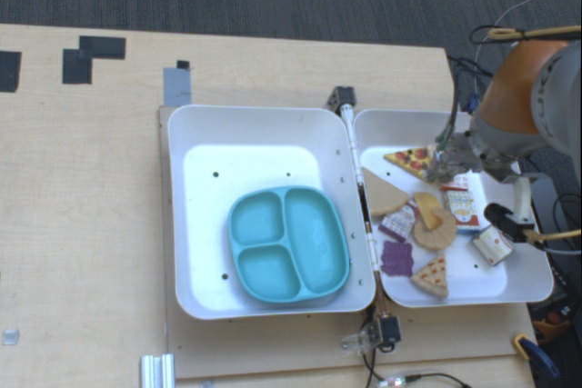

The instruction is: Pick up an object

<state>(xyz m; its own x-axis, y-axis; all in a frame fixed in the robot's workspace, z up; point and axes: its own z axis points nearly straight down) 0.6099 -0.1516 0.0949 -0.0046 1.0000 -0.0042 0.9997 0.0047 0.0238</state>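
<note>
Wooden bench (82, 195) bearing two white bins (182, 204).

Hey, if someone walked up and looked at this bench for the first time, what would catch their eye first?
Probably the bright blue divided plate, lying alone in the left bin with its three compartments bare. Next, the clutter of toy food in the right bin: two pizza slices, one near the far wall and one at the near edge, plus a purple piece. The grey arm with its orange band reaches in from the right, its hand low beside the far pizza slice.
</note>
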